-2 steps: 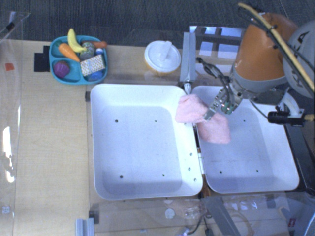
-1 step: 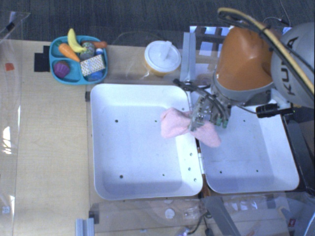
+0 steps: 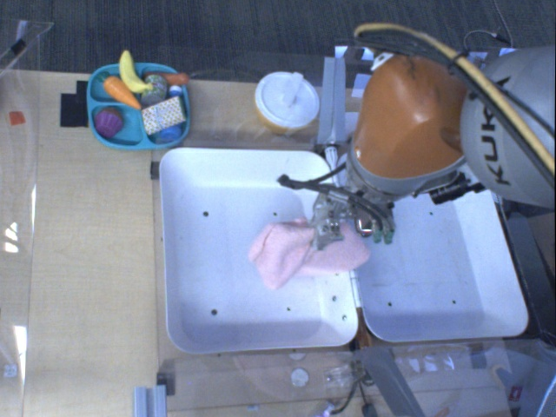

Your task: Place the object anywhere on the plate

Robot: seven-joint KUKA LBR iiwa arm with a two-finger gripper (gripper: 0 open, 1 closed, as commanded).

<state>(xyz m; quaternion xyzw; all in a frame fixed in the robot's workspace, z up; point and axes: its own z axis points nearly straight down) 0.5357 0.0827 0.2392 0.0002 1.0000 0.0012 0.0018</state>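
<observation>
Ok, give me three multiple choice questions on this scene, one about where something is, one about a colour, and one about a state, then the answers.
1. Where does the pink cloth lie?
A. In the left bin, at its right side
B. On the blue tray
C. On the bare bench

2. What colour is the divided tray of toy food at the bench's far left?
A. Red
B. Blue
C. Black

3. How does the cloth lie?
A. Folded into a neat square
B. Rolled into a tight tube
C. Crumpled in a loose heap

Answers: 1 A, the cloth rests on the white floor of the left bin beside the divider, under the gripper. 2 B, its rim and walls are blue. 3 C, its outline is uneven and bunched.
</observation>
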